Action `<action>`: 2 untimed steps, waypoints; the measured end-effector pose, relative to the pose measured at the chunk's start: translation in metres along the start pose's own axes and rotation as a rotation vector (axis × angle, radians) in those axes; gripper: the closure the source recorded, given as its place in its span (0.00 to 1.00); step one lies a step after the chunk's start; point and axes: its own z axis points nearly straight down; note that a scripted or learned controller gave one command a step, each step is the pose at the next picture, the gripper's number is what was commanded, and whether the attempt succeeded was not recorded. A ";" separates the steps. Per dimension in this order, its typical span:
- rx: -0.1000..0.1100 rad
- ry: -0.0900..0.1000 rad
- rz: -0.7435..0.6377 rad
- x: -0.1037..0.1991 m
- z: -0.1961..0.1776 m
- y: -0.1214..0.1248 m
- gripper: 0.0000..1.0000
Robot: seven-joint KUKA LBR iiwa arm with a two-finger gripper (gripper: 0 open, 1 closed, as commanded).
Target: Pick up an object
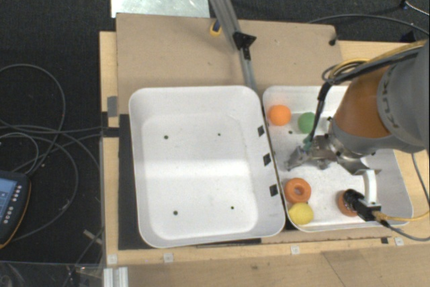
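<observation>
The gripper (302,156) hangs low in the right bin (396,178), right of centre in the frame, among an orange ball (279,115), green ball (307,121), orange ring (297,190) and yellow ball (302,213). Whether it grasps anything I cannot tell; nothing looks lifted yet.

A grey arm (376,111) reaches over the right bin (403,195), its gripper (299,156) low near an orange ring (297,190) and yellow ball (302,213). An orange ball (279,115) and green ball (307,121) lie at 12 o'clock.
</observation>
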 end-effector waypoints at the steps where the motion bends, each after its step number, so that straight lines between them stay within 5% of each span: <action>1: -0.004 0.000 0.000 0.000 -0.012 0.001 1.00; 2: -0.009 -0.001 -0.006 0.003 -0.075 0.005 1.00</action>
